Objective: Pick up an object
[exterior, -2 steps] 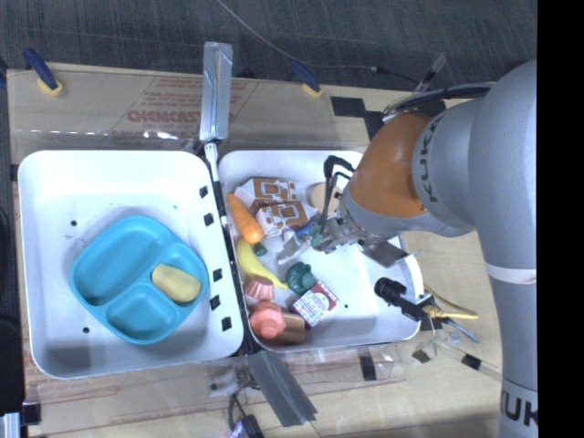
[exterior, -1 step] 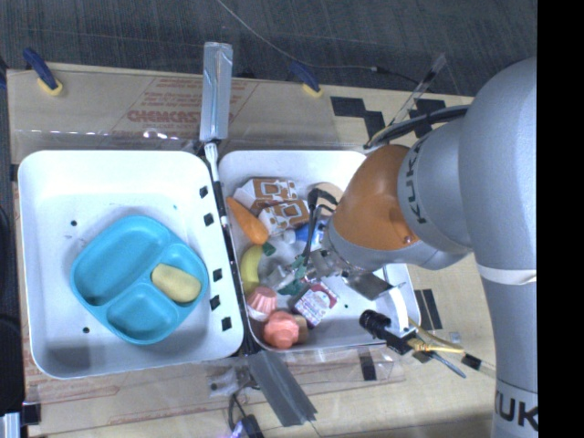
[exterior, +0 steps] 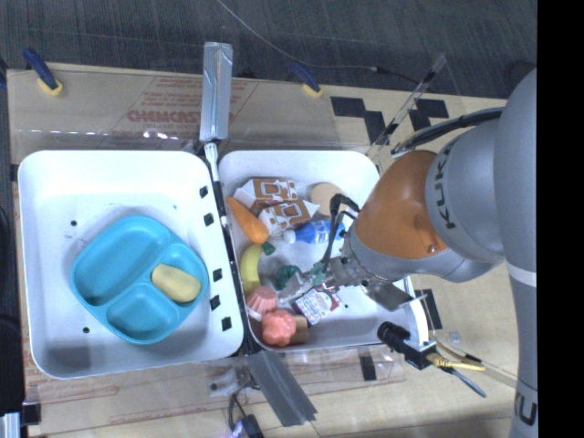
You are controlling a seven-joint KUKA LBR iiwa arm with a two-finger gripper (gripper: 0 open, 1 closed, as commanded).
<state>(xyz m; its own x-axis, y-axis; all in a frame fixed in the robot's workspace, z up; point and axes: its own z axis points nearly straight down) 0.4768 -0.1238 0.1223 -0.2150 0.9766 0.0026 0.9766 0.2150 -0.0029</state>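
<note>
**Arm low over the crowded right bin**

You see the grey arm with its orange band (exterior: 401,213) reaching into the right white bin (exterior: 365,167), its gripper (exterior: 321,276) down among the clutter. Just beside it lie an orange carrot-shaped toy (exterior: 248,219), a brown-and-white patterned packet (exterior: 274,199) and a pink round toy (exterior: 279,328). In the left white bin (exterior: 46,199), a yellow oval piece (exterior: 176,282) rests on the blue divided plastic plate (exterior: 119,267).
</note>
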